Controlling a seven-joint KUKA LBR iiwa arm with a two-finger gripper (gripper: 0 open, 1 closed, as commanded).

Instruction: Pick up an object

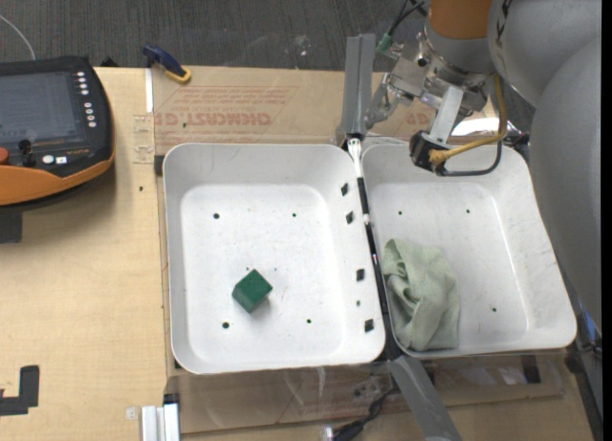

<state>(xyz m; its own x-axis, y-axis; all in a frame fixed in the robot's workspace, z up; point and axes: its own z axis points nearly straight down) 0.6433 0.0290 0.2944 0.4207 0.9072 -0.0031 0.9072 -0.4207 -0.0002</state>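
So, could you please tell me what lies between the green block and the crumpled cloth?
In the camera view, bare white bin floor, then the two bins' adjoining rims with small black clips, separate the green block from the cloth.

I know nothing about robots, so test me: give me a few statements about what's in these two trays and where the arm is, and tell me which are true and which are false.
1. A green cube lies in the left bin. True.
2. A crumpled pale green cloth lies in the right bin. True.
3. The cloth sits at the far end of its bin. False: it lies at the near end, against the wall next to the other bin.
4. The gripper is holding the cube. False: it hangs over the bins' far edge, well away from the cube.
5. A handheld control pendant rests on the bench left of the bins. True.
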